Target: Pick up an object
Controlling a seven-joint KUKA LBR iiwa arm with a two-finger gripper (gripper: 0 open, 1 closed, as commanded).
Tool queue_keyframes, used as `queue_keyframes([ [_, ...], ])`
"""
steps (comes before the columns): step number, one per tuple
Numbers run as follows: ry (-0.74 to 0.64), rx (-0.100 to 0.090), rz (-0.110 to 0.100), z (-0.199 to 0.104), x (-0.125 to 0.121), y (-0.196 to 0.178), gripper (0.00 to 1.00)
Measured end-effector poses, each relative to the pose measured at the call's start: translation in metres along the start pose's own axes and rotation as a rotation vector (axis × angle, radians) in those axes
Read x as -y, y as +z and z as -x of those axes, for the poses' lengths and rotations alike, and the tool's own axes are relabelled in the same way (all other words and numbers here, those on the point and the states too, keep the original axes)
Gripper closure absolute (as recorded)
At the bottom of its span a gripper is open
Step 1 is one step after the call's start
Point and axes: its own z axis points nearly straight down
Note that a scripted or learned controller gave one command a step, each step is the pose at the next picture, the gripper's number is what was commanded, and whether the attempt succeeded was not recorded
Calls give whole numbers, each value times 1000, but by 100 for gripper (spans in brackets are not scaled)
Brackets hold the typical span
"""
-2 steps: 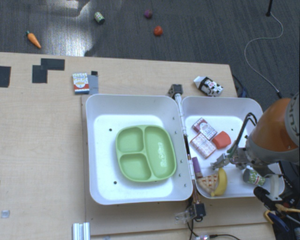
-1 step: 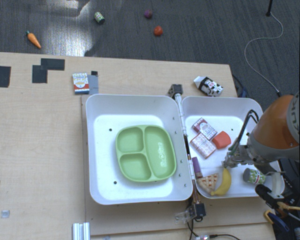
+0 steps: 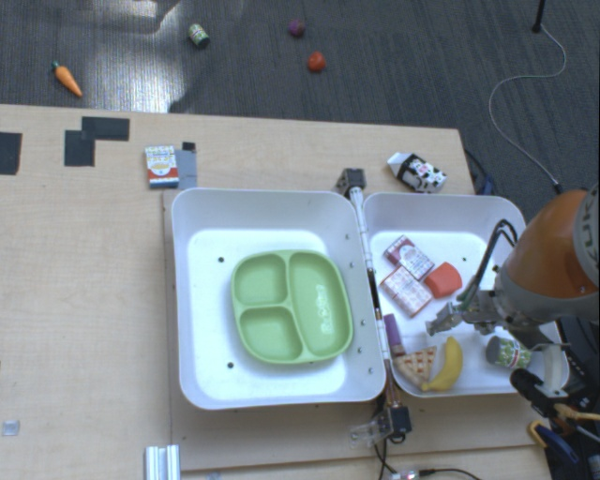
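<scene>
Floor: grey carpet along the top; on it a toy carrot [image 3: 67, 79] at 10 o'clock, a small can [image 3: 198, 36] near 11, a purple ball [image 3: 296, 28] and a red ball [image 3: 317, 62] close to 12.
Surface: pale wood [image 3: 84, 281], with black tape patches [image 3: 94, 139] at its 10 o'clock corner and a small card box [image 3: 162, 166] just beside the left bin's upper left corner.
Left bin: white [image 3: 202, 281], holding a green divided plate [image 3: 292, 307] at its middle.
Black-and-white toy: [image 3: 417, 172] on the surface at 1 o'clock, just outside the right bin.
Right bin: white [image 3: 450, 220], touching the left bin along their shared edge.
Right bin contents: two red-and-white cartons [image 3: 407, 272] at its middle left; an orange block [image 3: 442, 279] just right of them; a purple marker [image 3: 392, 332] along the left wall; a waffle piece [image 3: 416, 362] and a banana [image 3: 447, 365] touching at the bottom; a small green-labelled jar [image 3: 504, 352] at 3 o'clock from the banana.
Arm: grey with an orange band [image 3: 560, 253], entering from 3 o'clock.
Gripper: [image 3: 452, 317] above the right bin, between the orange block and the banana; cannot tell how far apart it stands, and nothing is seen in its grasp.
</scene>
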Motion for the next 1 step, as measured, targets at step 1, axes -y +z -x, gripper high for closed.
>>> queue_keyframes([
  [1,0,2,-3,-48,2,11,0],
])
